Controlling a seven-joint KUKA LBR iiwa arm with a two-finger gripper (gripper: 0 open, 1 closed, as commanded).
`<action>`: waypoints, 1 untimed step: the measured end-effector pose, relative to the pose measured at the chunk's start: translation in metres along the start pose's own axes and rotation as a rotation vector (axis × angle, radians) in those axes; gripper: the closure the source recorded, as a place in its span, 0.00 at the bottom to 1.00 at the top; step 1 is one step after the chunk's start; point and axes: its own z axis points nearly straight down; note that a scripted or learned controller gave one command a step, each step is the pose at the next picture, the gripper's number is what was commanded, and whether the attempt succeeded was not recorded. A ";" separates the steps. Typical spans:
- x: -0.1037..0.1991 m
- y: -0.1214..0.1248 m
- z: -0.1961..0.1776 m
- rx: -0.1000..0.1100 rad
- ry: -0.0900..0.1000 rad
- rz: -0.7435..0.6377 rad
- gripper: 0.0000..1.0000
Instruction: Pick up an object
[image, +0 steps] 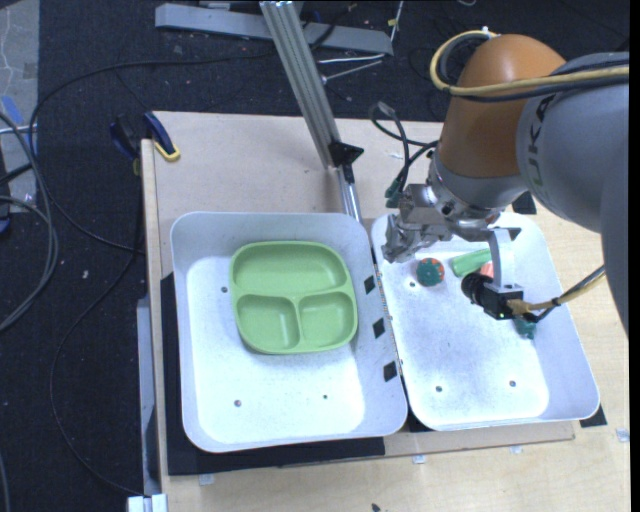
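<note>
Green tray (294, 297): matt smooth plastic. Bins (270, 400): white, speckled, matt. Desk (250, 165): pale wood-look, matt. Arm's orange band (490, 110): glossy. Pincer (403, 243): bare metal.

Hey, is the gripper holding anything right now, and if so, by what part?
Cannot tell. The gripper sits low over the right bin, near the small teal ball, which lies apart from it on the bin floor.

Bright, even overhead light here. White bins (290, 415) nearly glare; faint shadow pools beneath the gripper (400, 243). Focus soft throughout.
</note>
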 end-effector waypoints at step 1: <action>0.058 0.007 0.003 0.000 0.000 0.000 1.00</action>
